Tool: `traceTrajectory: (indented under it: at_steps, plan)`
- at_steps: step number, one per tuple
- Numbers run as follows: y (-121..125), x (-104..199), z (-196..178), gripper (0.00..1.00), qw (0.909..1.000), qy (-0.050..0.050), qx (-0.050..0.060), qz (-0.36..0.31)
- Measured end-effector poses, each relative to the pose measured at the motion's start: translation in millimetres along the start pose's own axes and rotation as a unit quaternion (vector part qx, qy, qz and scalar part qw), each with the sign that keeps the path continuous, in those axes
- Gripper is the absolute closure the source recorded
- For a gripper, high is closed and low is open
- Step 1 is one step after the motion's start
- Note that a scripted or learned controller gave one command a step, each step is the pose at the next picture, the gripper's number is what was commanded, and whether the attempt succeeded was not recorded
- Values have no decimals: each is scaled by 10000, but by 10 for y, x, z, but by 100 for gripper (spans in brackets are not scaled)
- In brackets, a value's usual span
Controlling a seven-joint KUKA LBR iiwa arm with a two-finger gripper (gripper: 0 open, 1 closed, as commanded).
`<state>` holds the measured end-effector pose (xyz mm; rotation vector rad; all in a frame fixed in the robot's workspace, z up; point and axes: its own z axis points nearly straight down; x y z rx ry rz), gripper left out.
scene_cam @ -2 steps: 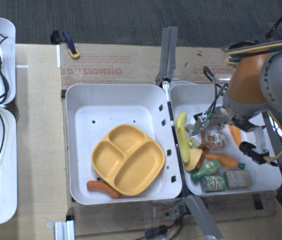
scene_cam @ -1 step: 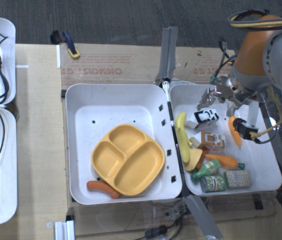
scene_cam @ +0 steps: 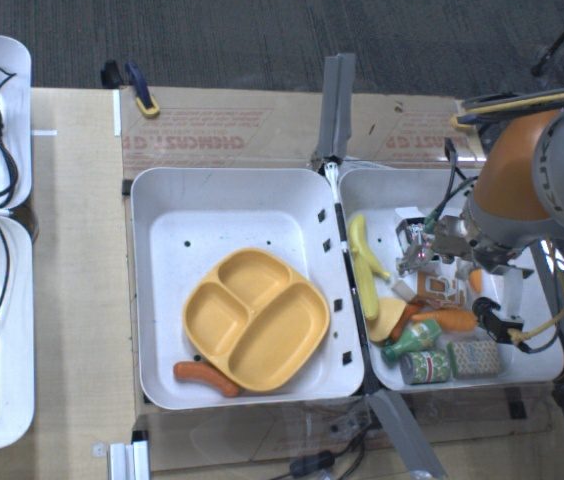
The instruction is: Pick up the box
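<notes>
Left bin point(scene_cam: 152, 268): holds the yellow divided plate point(scene_cam: 255, 318), sausage point(scene_cam: 205, 376) at the plate's lower left.
Arm point(scene_cam: 522, 178): over the right bin point(scene_cam: 552, 368), right of the plate.
Gripper point(scene_cam: 414, 251): finger state unclear; just above the box.
Box point(scene_cam: 440, 289): orange, right of the banana point(scene_cam: 364, 265), well right of the plate.

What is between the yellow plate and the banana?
In the camera view, a strip of bare white bin floor, then the two bins' touching walls lie between the yellow plate and the banana.

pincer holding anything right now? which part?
Cannot be told. The pincer sits low in the right bin, just above the box; nothing shows between its tips.
</notes>
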<state>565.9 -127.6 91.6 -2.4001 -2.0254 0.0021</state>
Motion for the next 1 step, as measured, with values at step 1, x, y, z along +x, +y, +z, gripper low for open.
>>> traceTrajectory:
  at_steps: [1]
  plan:
    - [-1,-12,-86,100,10000,-2,5,22]
